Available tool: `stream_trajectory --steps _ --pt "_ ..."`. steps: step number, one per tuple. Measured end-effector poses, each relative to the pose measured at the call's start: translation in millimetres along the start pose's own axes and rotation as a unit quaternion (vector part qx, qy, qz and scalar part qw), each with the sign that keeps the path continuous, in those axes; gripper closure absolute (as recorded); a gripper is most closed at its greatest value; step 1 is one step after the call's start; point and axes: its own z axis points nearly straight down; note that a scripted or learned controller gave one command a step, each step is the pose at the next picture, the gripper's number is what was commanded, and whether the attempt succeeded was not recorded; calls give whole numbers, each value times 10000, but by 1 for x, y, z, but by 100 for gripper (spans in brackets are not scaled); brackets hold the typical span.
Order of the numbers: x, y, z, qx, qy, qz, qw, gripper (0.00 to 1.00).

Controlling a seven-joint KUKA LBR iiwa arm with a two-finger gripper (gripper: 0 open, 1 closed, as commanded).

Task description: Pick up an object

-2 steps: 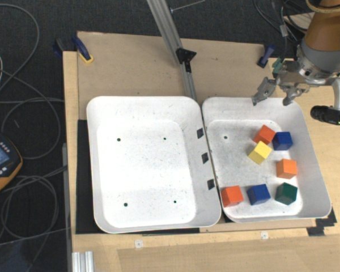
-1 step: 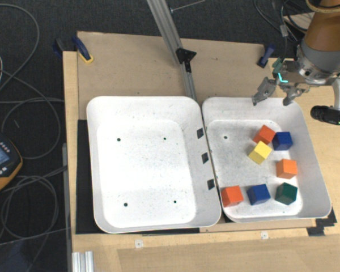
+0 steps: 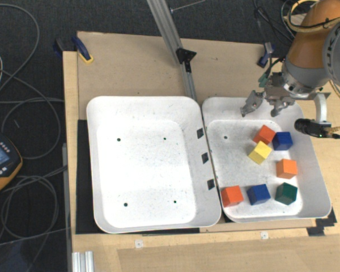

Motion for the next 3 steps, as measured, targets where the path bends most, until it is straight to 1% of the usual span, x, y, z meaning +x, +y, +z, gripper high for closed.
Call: stream_trajectory --steps 1,2,3 --pt "-5 6 47 -5 -3 7 10000 0" --pt "-4 6 78 -16 -5 5 10000 0" --pt "-4 8 64 -46 -6 1 10000 100"
